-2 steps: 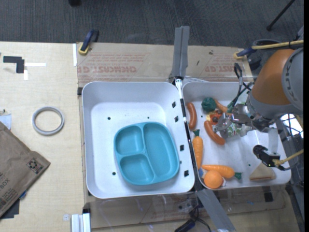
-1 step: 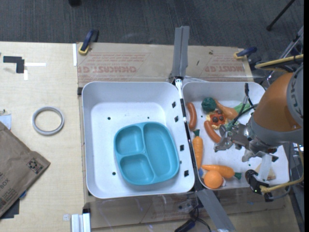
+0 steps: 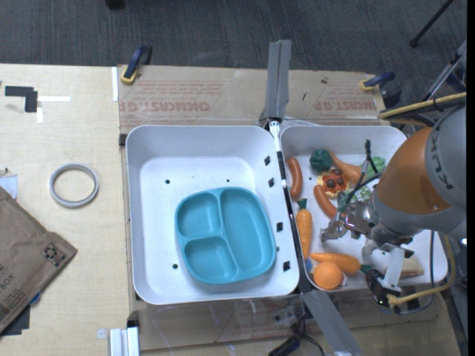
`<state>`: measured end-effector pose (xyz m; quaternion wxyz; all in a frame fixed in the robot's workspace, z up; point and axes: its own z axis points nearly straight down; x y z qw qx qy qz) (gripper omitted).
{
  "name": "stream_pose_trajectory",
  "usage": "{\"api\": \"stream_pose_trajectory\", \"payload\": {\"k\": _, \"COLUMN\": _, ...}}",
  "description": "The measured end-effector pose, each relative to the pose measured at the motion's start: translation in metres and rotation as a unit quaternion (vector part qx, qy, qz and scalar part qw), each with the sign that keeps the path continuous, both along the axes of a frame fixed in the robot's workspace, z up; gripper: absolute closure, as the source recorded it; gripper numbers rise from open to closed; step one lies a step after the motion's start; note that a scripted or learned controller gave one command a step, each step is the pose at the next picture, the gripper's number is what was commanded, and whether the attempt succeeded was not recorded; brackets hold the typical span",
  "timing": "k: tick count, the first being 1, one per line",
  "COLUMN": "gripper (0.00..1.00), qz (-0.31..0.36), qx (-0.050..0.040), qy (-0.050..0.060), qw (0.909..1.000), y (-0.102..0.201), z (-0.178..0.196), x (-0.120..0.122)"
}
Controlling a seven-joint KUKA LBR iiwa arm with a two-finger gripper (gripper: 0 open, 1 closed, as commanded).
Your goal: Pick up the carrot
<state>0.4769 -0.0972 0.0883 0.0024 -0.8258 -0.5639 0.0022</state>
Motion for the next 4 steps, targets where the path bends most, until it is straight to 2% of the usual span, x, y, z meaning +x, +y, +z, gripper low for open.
{"api": "stream_pose_trajectory", "payload": {"k": 1, "gripper": 1.0, "qz": -0.002, "qx": 0.0, "qy": 0.003, "qw": 1.0, "y": -0.001, "z": 0.006, "x": 0.0}}
{"api": "stream_pose_trajectory", "payload": {"k": 2, "gripper": 1.0, "qz": -0.1, "qx": -0.002, "qy": 0.0, "qw": 0.995, "y": 0.001, "z": 0.093, "x": 0.001}}
{"api": "stream_pose_trajectory", "payload": {"k": 3, "gripper": 0.0, "qz": -0.1, "qx": -0.0019, "qy": 0.0, "qw": 0.995, "y": 0.001, "z": 0.093, "x": 0.001}}
{"api": "stream_pose_trajectory", "payload": {"k": 4, "gripper": 0.0, "qz": 0.024, "qx": 0.0004, "qy": 0.001, "qw": 0.9997, "y": 0.003, "z": 0.017, "x": 0.0}}
